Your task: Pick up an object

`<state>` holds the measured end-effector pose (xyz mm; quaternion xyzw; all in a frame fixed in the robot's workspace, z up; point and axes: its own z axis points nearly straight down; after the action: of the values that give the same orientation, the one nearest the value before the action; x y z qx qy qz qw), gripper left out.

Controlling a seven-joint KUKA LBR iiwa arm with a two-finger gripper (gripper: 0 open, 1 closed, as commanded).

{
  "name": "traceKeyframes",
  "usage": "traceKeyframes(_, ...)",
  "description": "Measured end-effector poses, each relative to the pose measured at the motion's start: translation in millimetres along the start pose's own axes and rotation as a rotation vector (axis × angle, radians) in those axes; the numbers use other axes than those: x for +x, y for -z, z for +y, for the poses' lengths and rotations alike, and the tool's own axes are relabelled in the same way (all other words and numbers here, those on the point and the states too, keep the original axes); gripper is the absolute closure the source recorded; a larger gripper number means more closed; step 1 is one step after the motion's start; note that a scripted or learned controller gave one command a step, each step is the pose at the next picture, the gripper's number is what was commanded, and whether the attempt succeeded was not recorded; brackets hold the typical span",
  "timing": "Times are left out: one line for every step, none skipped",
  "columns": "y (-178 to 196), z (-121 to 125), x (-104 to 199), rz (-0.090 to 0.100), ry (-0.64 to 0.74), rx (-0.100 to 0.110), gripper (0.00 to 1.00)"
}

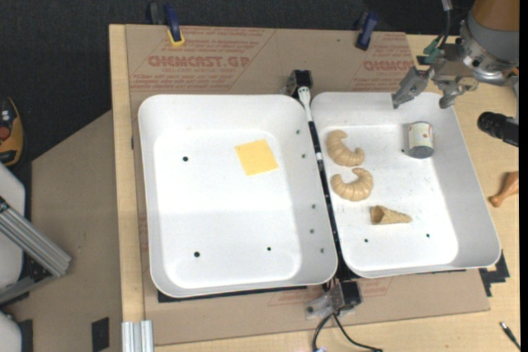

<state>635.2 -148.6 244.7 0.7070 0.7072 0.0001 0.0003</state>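
Two bins [165, 202] | board [206, 60] reads "CHEMCAST GP" | end effector [426, 95] fingers spread, holding nothing

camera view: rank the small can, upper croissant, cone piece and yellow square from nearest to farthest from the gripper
From the gripper, fingers spread:
1. small can, right bin, just below it
2. upper croissant, right bin's left side
3. cone piece, right bin's near part
4. yellow square, left bin
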Motion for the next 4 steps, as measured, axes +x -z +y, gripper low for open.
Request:
traceKeyframes(-162.3, -25.1, -74.1, 0.014, -0.005, 0.007, 0.0)
traceKeyframes(-96.4, 2.1, 11.9, 0.002, 0.009, -0.009, 0.0)
traceKeyframes(-163.7, -73.4, 44.4, 0.004, -0.001, 0.011, 0.0)
traceKeyframes(-149.5, -68.7, 41.9, 0.0, -0.002, -0.002, 1.0)
